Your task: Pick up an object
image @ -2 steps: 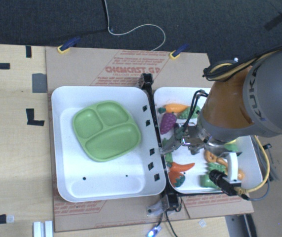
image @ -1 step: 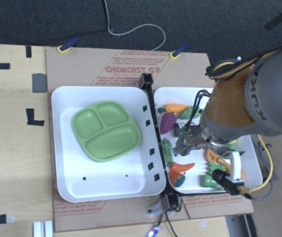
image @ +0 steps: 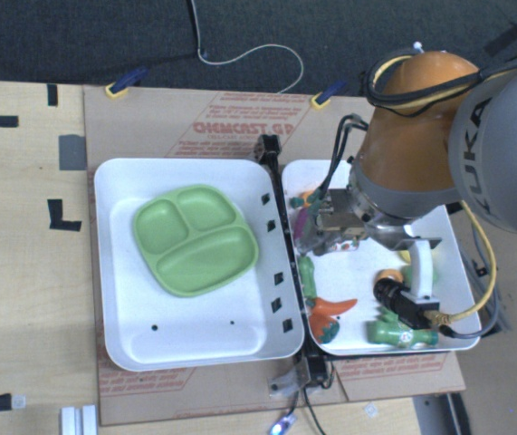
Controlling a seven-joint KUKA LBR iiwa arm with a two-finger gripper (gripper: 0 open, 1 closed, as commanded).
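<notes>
My gripper point(image: 329, 228) hangs low over the left part of the right bin point(image: 367, 261), under the orange band and grey wrist. Small toys lie beside it. A green and pink piece point(image: 300, 203) rests just to its left by the bin wall. Below it lies a slim green piece point(image: 307, 275). An orange toy point(image: 332, 307) and a teal bit point(image: 328, 332) sit near the front left corner. A green bottle-like toy point(image: 403, 336) lies along the front edge. Whether the gripper holds anything is hidden by the wrist.
The left bin point(image: 122, 324) holds a green divided plate point(image: 196, 239). A black divider with clips point(image: 281, 243) runs between the bins. Cardboard point(image: 231, 125) lies under both, and a white cable point(image: 240, 57) loops at the back.
</notes>
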